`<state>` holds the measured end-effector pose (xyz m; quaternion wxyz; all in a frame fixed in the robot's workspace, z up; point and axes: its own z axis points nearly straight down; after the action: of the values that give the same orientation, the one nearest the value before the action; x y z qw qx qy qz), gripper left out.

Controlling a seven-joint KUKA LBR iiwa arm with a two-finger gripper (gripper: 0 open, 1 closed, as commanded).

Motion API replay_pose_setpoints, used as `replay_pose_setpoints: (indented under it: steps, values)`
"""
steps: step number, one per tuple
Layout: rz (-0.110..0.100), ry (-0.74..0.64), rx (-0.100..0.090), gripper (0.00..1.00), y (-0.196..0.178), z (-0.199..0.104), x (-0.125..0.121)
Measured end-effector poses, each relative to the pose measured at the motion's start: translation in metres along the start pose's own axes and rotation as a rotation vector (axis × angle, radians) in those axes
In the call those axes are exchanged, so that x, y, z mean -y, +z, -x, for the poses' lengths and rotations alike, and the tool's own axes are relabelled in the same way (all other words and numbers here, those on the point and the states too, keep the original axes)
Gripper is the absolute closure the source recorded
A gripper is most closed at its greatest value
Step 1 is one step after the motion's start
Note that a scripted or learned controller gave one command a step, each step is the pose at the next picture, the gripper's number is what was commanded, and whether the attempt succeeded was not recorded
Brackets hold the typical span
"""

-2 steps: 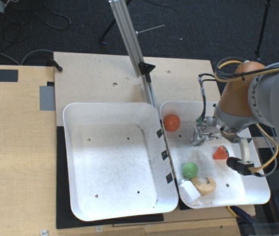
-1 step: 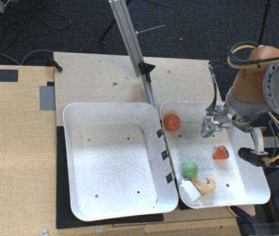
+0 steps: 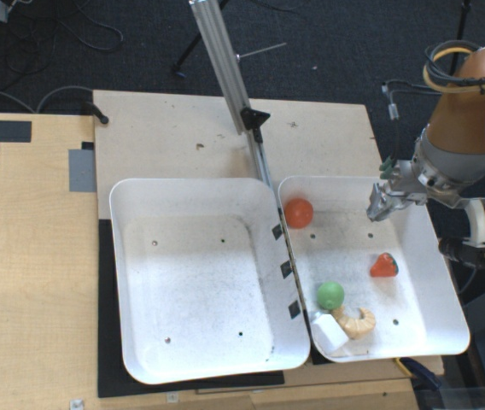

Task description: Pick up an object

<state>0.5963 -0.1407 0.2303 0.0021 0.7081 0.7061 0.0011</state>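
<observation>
Objects for picking all lie in the right bin (image 3: 447,314), lower right of the frame. Orange-red ball (image 3: 299,213) sits at the bin's upper left, close to the divider between the bins. Green ball (image 3: 330,295) lies lower down, near the same edge. Just below and right of it, a tan croissant-shaped piece (image 3: 359,321) rests touching a small white block (image 3: 329,332) at the bin's lower left corner. Red strawberry-like piece (image 3: 384,266) lies alone toward the middle right, apart from the others.

My fingers (image 3: 380,209) hang over the upper right part of the right bin, reaching in from the right of the frame. They point down and left. Nothing sits between them; whether they are spread or closed, I cannot tell at this angle. Strawberry piece is the nearest item, below them in the frame; the orange-red ball is to their left, well apart.

Left bin (image 3: 140,229) occupies the lower centre. Both bins rest on the table (image 3: 166,135). A slanted aluminium rail (image 3: 224,62) runs from top centre down to the gap between bins.
</observation>
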Motion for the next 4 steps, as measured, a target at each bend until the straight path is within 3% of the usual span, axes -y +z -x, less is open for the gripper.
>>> replay_pose_setpoints:
  steps: [1,3,4]
  values:
    - [-0.005,-0.004,-0.001,1.0,-0.01,0.001,0.0]
    - [-0.008,-0.008,-0.004,1.0,-0.018,-0.114,-0.006]
    - [-0.01,-0.007,-0.003,1.0,0.0,-0.163,-0.002]
